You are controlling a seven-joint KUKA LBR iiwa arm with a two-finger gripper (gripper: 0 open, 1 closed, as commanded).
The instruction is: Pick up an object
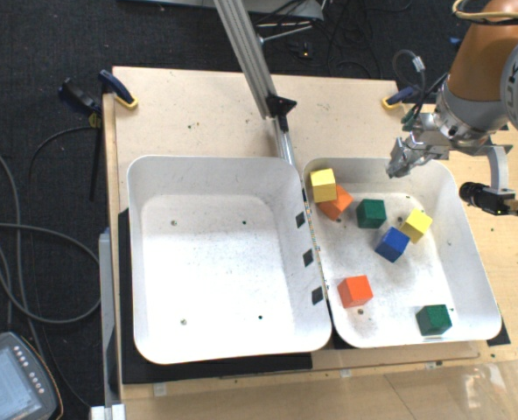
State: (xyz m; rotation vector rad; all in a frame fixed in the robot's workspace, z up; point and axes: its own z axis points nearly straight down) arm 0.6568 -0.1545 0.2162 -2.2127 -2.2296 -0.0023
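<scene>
Plywood bench (198,112) is sitting on dark carpet (31,24), with cables trailing down the left of the frame and a pendant screen (10,383) glowing at the lower left. Two white bins are lying side by side: the left bin (154,173) and the right bin (469,261), which is holding the blocks. A yellow block (323,185) is resting on an orange block (338,204) at the upper left of that bin; a green block (371,213), blue block (391,244) and small yellow block (416,225) are clustering mid-bin; another orange block (355,290) and a green cube (433,319) are lying lower down. The gripper (402,164) is hovering over the bin's upper rim, carrying nothing that I can see; how wide it is spread, I cannot tell.
</scene>
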